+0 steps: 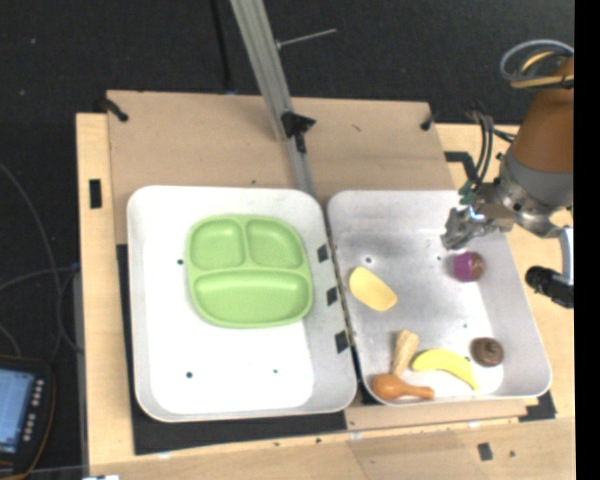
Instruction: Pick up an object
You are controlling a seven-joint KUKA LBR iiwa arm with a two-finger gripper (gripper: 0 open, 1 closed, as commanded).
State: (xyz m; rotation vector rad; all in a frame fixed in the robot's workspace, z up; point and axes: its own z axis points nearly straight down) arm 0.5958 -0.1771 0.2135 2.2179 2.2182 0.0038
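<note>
Purple ball [466,265] near right bin's [400,218] far right corner, gripper [460,230] just above-left; finger spread unclear, nothing visibly held. Risk: round ball rolls off, grasp misses.

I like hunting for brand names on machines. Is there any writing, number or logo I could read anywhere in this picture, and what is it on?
None can be read.
The lit screen at the lower left shows bluish content, too small and blurred to make out.
The arm, both bins and the green plate bear no visible lettering.
</note>
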